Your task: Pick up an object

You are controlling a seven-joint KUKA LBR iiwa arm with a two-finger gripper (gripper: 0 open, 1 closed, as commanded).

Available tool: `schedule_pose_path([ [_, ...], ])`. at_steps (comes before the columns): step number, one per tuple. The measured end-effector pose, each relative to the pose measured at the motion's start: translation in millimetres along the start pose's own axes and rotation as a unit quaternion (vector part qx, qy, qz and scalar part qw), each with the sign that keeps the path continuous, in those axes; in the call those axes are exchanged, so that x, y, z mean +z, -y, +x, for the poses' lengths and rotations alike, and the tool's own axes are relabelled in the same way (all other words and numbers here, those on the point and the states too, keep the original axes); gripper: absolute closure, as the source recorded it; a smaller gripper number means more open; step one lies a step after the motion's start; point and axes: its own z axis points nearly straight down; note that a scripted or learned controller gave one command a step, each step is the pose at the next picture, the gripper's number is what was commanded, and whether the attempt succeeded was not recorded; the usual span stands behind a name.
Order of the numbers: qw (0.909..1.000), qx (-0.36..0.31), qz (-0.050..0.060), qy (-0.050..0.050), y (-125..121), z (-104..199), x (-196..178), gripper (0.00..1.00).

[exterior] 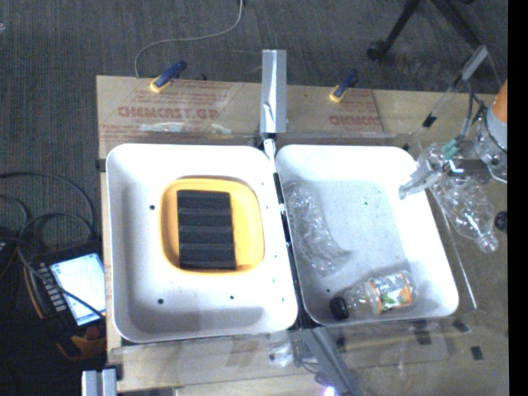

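Nothing is held yet: the gripper [429, 174] is seen open above the right bin [363, 205]; the bottle [375, 294] must be reached.

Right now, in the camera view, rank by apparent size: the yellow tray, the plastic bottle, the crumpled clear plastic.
1. Yellow tray, clearly largest.
2. and 3. Crumpled clear plastic and plastic bottle look similar; the plastic's edges are hard to trace, so unranked.
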Motion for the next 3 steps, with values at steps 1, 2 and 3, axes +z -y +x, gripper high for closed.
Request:
schedule_pose_path([
  [1, 1.0, -0.002, 0.0, 0.0, 49, -16, 63, 0.0],
  [2, 0.9968, -0.08, -0.001, 0.001, 64, -8, 67, 0.0],
  [3, 0.9823, -0.188, 0.0, 0.0, 65, -8, 127, 0.0],
])
